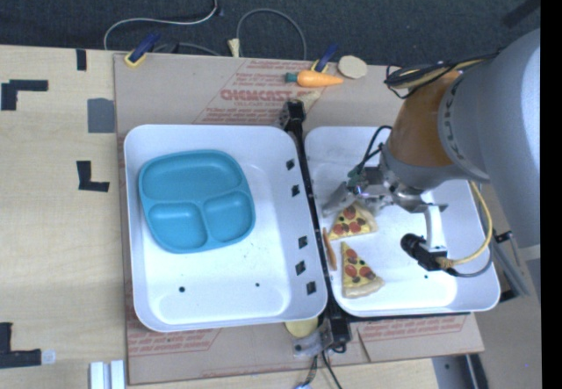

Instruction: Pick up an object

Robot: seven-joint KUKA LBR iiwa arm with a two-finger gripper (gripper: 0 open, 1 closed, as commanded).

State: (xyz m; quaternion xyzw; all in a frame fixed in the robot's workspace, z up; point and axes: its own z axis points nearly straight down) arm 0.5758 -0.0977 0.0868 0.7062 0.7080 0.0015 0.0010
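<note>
End effector [356, 194]: low in the right-hand bin [465, 291], at the crust end of the upper pizza slice [352, 220]; whether it is open or closed cannot be told, and no hold on anything is evident. Upper pizza slice: flat toy wedge, red topping, lying just below the end effector, close to the divider [305, 194] between the bins. Judged light, rigid, smooth plastic; thin, so likely to slip unless pinched across its narrow width near the thick crust edge. Lower pizza slice [358, 271]: same kind, just below the upper slice. Blue divided plate [197, 200]: in the left-hand bin [140, 291], well apart from the upper slice. Toy carrot [314, 78]: on the worktop [53, 229], beyond the bins.
</note>
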